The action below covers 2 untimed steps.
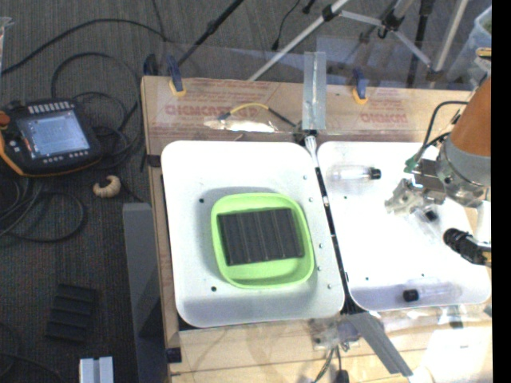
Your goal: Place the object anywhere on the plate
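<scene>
Broadly, the counter carries two shallow white bins side by side, the left bin and the right bin. Reaching in from the right, the grey arm with its orange band hangs over the right bin's far side. In the left bin sits the green plate, squarish with rounded corners, and a dark ribbed insert lies across its middle; nothing else rests on it.

Smaller again is the gripper, low over the right bin, near its middle right. Whether it is clenched or released I cannot tell, since the metal parts blur together, and nothing can be made out between its tips.

Smallest are the loose things in the right bin. A clear tube with a dark end lies near the back left corner, well apart from the plate. Another clear piece with a black cap lies along the front edge.

As for progress, I judge the task barely begun: the likely object, one of these tubes, lies in the right bin, so grasp, carry across the divider and release onto the plate all remain.
</scene>
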Motion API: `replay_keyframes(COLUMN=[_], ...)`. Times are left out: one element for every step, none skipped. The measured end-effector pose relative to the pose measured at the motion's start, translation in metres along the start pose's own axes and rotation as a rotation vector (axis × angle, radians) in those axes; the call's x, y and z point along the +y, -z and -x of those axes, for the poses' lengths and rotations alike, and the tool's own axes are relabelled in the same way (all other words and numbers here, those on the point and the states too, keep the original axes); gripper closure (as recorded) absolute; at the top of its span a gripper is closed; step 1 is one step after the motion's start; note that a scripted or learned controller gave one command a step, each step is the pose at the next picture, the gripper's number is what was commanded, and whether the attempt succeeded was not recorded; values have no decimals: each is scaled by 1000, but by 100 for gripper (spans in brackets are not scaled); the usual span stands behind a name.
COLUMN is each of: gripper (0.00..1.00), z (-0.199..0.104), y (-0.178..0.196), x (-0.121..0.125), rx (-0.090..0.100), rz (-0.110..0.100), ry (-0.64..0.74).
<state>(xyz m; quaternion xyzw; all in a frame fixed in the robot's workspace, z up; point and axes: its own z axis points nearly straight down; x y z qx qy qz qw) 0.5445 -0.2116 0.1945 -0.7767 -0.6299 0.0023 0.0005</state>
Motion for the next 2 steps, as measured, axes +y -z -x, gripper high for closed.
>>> replay_keyframes(gripper=[100,0], z=[-33,-33], y=[-14,-14], x=[-26,-26], rx=[2,2], rz=[-1,-1], ry=[77,77])
